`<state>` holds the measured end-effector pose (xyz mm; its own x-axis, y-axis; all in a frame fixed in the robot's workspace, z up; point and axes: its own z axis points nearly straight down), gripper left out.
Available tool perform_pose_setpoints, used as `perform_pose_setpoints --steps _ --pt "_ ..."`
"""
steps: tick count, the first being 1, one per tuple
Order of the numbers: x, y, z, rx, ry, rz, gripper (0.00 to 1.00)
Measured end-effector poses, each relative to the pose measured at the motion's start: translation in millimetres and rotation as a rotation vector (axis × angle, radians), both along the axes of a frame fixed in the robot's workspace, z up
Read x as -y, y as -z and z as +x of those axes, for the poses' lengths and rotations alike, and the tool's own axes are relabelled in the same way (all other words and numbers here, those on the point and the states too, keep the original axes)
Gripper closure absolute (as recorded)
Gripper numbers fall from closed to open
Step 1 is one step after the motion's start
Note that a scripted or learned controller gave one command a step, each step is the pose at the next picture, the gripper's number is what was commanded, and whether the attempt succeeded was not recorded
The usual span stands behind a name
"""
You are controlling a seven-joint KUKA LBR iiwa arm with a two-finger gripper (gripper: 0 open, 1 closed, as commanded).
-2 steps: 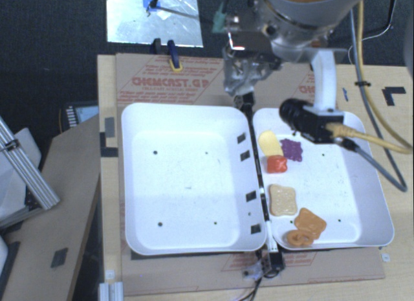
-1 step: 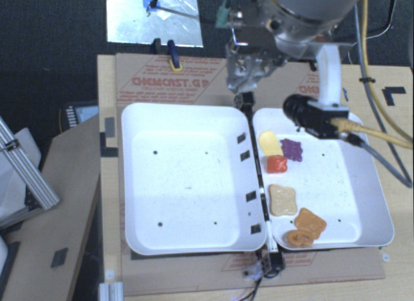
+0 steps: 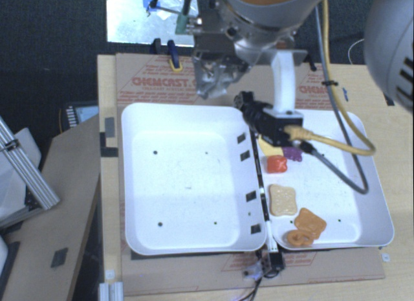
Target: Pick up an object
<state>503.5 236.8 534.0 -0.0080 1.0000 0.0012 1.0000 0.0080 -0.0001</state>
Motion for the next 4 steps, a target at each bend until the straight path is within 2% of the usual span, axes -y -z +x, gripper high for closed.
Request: perform_pose_setpoints --steps 1,2,3,4 --pt "2 -12 1 0.003 0.003 0.002 1.00" --pt "2 -12 1 0.003 0.003 0.001 0.00" --pt "14 0 23 0.001 0.008 -0.002 0.00" --pt "13 -13 22 0.004 0.006 0.001 1.00"
